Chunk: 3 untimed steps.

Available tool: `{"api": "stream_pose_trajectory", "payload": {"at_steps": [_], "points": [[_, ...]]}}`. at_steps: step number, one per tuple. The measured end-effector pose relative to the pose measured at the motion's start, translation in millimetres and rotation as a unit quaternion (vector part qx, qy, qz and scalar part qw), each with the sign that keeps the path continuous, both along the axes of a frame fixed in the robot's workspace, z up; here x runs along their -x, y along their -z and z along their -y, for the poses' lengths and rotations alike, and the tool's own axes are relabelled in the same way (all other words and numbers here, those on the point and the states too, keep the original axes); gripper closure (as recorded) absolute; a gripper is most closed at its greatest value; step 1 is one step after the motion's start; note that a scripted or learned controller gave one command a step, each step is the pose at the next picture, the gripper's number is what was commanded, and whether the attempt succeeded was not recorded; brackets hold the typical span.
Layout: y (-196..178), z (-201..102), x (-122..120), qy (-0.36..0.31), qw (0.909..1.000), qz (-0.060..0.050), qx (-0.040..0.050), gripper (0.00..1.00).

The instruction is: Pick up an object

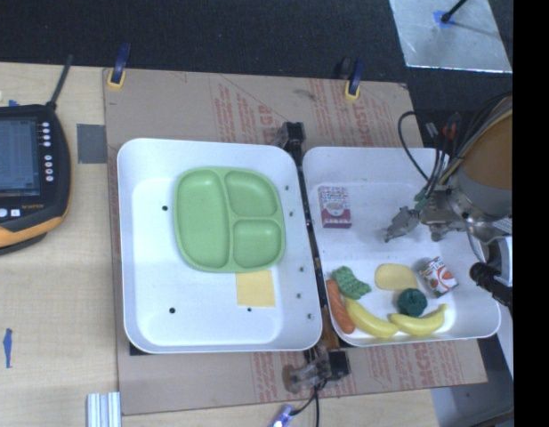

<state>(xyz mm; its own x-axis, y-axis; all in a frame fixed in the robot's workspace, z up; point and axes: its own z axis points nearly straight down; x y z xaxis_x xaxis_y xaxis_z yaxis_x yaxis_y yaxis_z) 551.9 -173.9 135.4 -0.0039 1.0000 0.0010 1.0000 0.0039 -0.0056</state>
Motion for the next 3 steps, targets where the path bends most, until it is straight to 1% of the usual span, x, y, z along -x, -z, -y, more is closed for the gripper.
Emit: {"api": "stream_pose_trajectory", "payload": {"at_steps": [1, 2, 3], "points": [[-13.5, 38.5, 15.7, 0.001, 1.0, 0.002, 0.0011, 0.0], [43.2, 9.1, 41.4, 0.0, 1.0, 0.002, 0.0002, 0.0], [-74.4, -33.5, 32.3, 0.0, 1.0, 0.002, 0.0003, 0.0]]}}
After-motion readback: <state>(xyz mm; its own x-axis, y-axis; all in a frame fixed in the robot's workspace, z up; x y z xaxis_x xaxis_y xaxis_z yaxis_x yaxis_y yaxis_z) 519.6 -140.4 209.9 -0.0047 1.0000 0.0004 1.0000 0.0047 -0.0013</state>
